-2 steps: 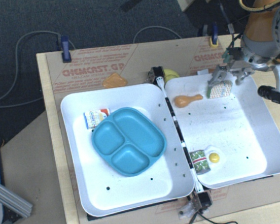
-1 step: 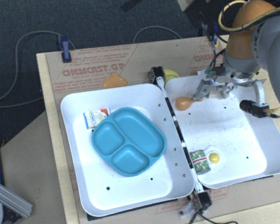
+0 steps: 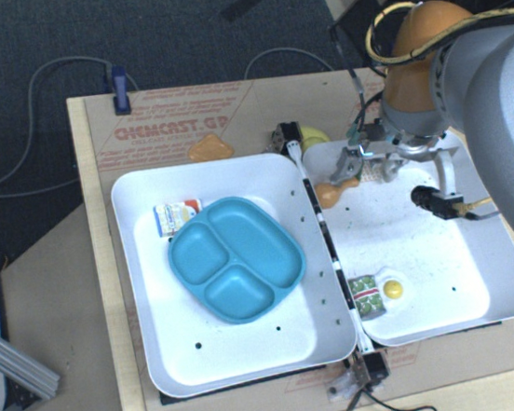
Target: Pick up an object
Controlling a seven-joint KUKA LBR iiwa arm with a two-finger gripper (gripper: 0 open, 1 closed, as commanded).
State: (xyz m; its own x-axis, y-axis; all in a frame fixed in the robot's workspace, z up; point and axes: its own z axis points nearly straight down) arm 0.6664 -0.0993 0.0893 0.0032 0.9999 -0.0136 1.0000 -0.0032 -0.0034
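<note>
Gripper (image 3: 393,165) low in the right bin (image 3: 494,291), jaw state unclear.
You can't tell its opening; the orange object (image 3: 329,194) sits just beside it against the wall, so closing may nudge it away.

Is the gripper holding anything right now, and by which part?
Cannot be told. The gripper is low at the right bin's far left corner beside an orange object, with no grasp visible.
</note>
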